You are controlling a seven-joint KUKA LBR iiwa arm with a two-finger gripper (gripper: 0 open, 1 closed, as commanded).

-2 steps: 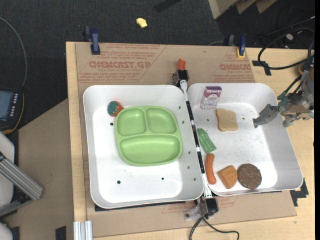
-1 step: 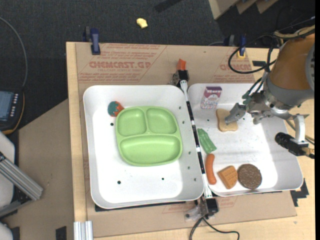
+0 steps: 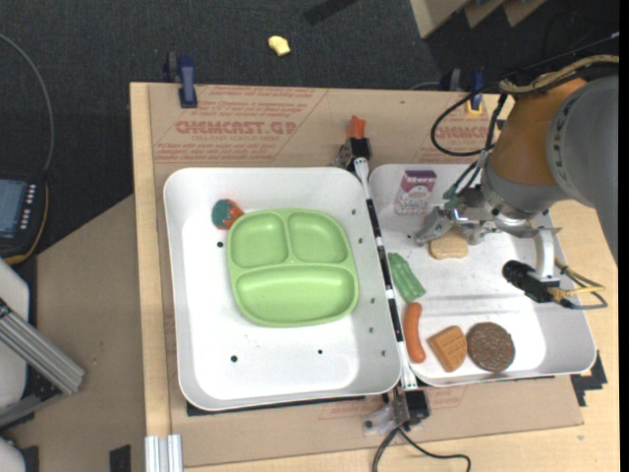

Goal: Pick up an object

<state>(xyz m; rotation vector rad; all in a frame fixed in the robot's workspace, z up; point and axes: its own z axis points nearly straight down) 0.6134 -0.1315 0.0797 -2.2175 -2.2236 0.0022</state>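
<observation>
end effector over right bin's middle | grip state unclear | tan biscuit just beside

Two white bins sit on a tan board printed with red lettering. A pale green divided plate lies in the left bin, a red-and-green toy by its upper-left corner. Right of the plate lie a red sausage, an orange cracker and a dark brown round patty.
</observation>
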